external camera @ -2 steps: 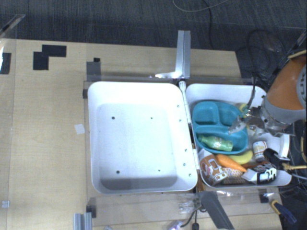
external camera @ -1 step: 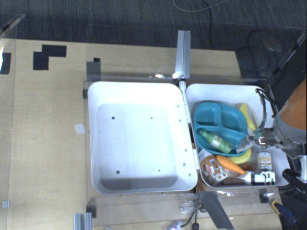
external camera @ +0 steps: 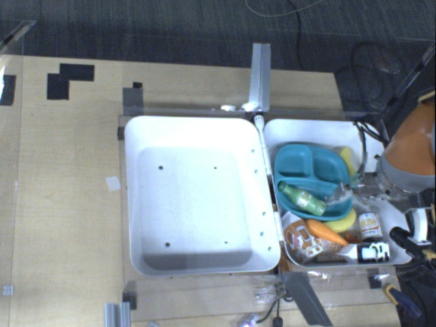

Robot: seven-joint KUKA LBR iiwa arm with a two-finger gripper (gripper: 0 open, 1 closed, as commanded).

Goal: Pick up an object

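A: Front edge first: metal clamp bracket (external camera: 310, 304) on the desk (external camera: 61, 203), sticking out below the right bin (external camera: 388, 218).

B: Left bin (external camera: 194, 193)?

A: White, shallow, just bare floor with a few small dark dots. Touches the right bin along the middle divider. Upright metal post (external camera: 261, 73) stands at the back where the two meet.

B: Contents of the right bin?

A: Teal divided plate (external camera: 313, 172) toward the back-left. Green bottle (external camera: 303, 197) lies across the plate's front part, tilted. Yellow banana-like piece (external camera: 348, 159) at the plate's back right, another yellow bit (external camera: 346, 223) poking out under its front rim. Orange carrot (external camera: 327, 233) just in front of the plate, lying on a brown snack packet (external camera: 306, 242). Small can (external camera: 368, 225) to the right of the carrot, and a black-and-white item (external camera: 373, 253) at the front right corner, near the can.

B: Arm?

A: Comes in from the right, orange band (external camera: 414, 145) over the bin's right side. Tool (external camera: 346, 189) reaches down at the plate's right edge, close beside the bottle's cap end. Clear, shiny stuff around the tip blurs it.

B: Open or closed? Holding anything?

A: Can't tell; too small and cluttered there. Nothing visibly lifted; every object rests in the bin.

B: Rest of the desk?

A: Black tape marks (external camera: 68, 79) at the back left.
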